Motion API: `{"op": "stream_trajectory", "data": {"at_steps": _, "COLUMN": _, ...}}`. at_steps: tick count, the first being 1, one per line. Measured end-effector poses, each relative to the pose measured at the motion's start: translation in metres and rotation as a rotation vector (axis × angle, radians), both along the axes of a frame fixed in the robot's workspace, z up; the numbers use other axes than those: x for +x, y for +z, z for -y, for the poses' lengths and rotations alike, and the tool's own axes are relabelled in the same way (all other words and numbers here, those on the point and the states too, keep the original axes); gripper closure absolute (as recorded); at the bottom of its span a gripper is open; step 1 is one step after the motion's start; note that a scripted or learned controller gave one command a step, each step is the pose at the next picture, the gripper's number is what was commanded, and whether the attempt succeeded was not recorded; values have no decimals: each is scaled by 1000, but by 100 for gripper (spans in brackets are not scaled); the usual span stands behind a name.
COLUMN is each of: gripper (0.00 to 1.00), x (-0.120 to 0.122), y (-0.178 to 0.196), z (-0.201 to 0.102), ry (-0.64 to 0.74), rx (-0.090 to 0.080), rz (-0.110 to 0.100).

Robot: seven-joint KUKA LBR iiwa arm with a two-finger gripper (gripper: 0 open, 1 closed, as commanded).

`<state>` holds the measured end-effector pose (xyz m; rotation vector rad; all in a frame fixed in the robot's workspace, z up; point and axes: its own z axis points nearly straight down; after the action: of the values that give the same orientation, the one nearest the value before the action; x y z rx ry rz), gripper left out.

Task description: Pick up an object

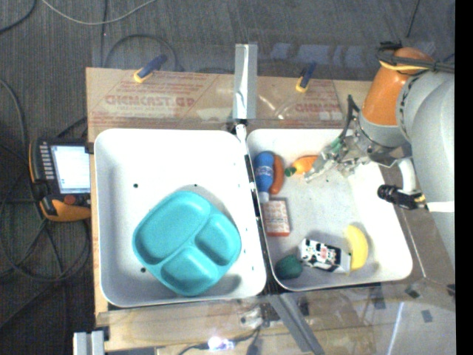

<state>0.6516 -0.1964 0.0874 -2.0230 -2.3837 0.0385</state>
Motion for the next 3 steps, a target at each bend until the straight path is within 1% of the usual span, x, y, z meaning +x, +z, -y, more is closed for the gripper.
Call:
{"op": "stream_trajectory", "data": {"at_steps": 1, "gripper": 0, "x": 14, "y": 7, "z": -38, "ry": -38, "rx": 5, "rz": 17}}
{"op": "stream_trajectory", "data": {"at_steps": 2, "gripper": 0, "x": -40, "y": 28, "z": -72, "ry": -48, "rx": 6, "rz": 25}}
{"op": "stream_trajectory", "data": {"at_steps": 3, "gripper": 0, "x": 15, "y": 1, "z": -31, "ry": -7, "rx": -2, "rz": 24}}
